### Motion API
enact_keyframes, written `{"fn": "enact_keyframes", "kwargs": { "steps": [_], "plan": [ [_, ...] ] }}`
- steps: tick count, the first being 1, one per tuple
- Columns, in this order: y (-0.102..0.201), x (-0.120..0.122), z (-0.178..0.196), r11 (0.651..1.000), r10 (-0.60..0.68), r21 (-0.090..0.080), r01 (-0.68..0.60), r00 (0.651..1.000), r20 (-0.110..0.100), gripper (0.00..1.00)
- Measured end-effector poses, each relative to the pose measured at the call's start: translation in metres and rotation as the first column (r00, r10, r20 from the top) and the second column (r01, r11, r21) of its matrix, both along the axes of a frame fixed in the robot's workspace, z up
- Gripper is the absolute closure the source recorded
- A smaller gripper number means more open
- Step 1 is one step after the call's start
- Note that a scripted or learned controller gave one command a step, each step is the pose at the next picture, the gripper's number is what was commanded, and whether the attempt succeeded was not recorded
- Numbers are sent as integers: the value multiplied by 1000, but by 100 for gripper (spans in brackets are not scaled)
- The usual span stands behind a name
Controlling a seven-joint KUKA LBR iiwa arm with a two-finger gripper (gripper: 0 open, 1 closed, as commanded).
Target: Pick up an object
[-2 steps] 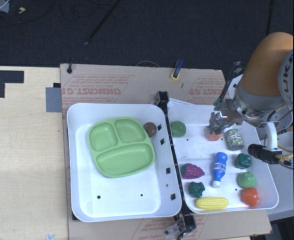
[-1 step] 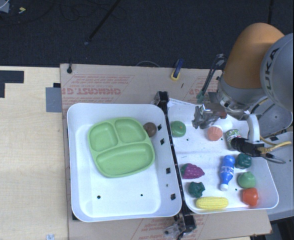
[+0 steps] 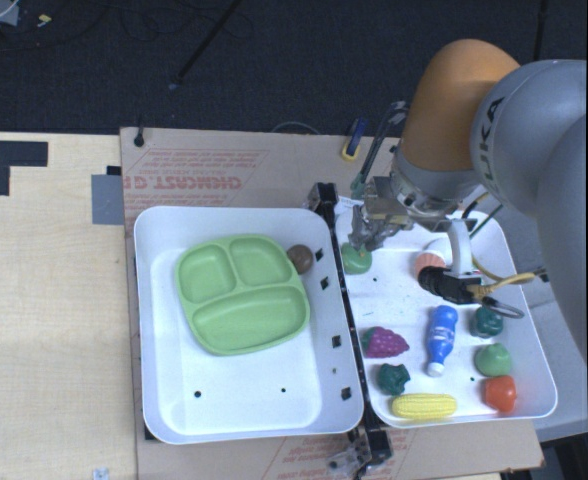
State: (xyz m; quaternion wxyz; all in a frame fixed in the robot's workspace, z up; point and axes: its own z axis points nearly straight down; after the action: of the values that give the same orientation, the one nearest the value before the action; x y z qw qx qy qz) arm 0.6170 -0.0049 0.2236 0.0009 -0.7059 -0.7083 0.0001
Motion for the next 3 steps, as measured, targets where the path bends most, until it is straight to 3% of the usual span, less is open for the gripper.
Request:
{"fn": "enact_keyframes", "kwargs": {
  "steps": [2, 3],
  "plan": [
    [75, 25, 14, 1000, -1, 1, 1, 1000, 2, 100],
    [73, 29, -3, 1000, -2, -2, 2, 1000, -2, 100]
  ]
}}
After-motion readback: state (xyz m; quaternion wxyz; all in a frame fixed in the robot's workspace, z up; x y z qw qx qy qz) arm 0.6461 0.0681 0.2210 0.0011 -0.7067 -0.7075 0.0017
